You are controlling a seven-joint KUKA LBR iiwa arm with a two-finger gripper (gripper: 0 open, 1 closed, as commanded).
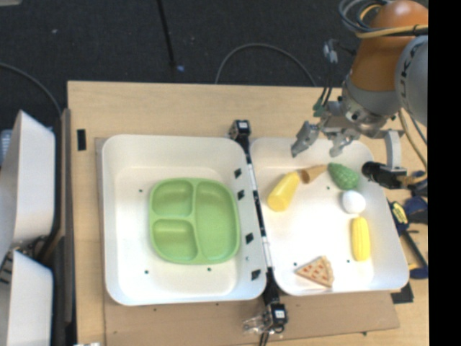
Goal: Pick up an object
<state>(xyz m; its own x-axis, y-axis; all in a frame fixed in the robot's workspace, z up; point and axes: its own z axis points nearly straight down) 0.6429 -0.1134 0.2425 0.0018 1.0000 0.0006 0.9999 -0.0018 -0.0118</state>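
Camera view: the gripper (320,142) hangs at the upper right, over the right bin's (288,269) far edge, fingers spread apart with nothing between them. Just below lie a yellow piece (283,192), cone (313,172), green piece (343,175), egg (353,202), corn (360,238) and pizza (315,272). A green plate (194,219) sits in the left bin (122,265).

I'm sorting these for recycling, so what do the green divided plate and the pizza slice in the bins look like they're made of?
The green divided plate looks like moulded plastic with a matte finish: one even colour, rounded compartment ridges, soft highlights. The pizza slice looks like a toy, probably plastic or rubber, with flat tan colour and red dots; the view is too coarse to tell which.
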